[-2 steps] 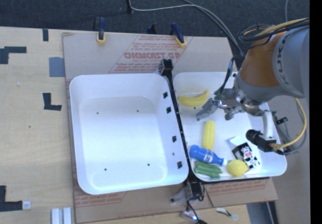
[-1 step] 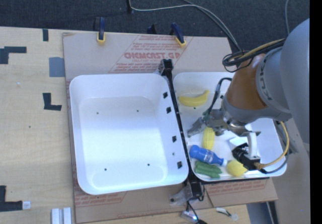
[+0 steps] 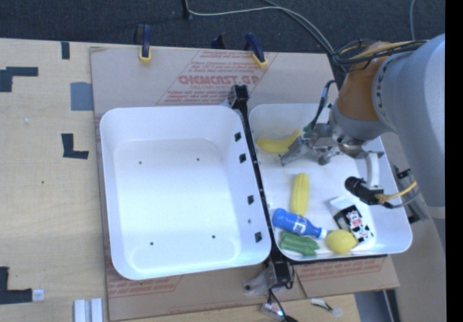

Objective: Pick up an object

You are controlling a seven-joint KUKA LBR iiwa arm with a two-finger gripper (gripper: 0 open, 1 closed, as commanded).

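My gripper (image 3: pixel 307 150) hangs over the back of the right bin (image 3: pixel 391 241), its two fingers spread open with nothing between them. One fingertip is right beside a yellow banana (image 3: pixel 273 144) that lies against the bin's back left wall. A yellow corn cob (image 3: pixel 299 193) lies in the middle of the bin. Along the front lie a blue bottle (image 3: pixel 295 223), a green pepper (image 3: pixel 299 244), a yellow lemon (image 3: pixel 340 242) and a small white, black and red box (image 3: pixel 353 219).
The left bin (image 3: pixel 173 190) stands beside the right one, with a black divider (image 3: pixel 249 168) with clips between them. A black hooked part (image 3: pixel 362 190) and cables hang off the arm above the right bin's right side. Clamps (image 3: pixel 145 45) hold the cardboard at the back.
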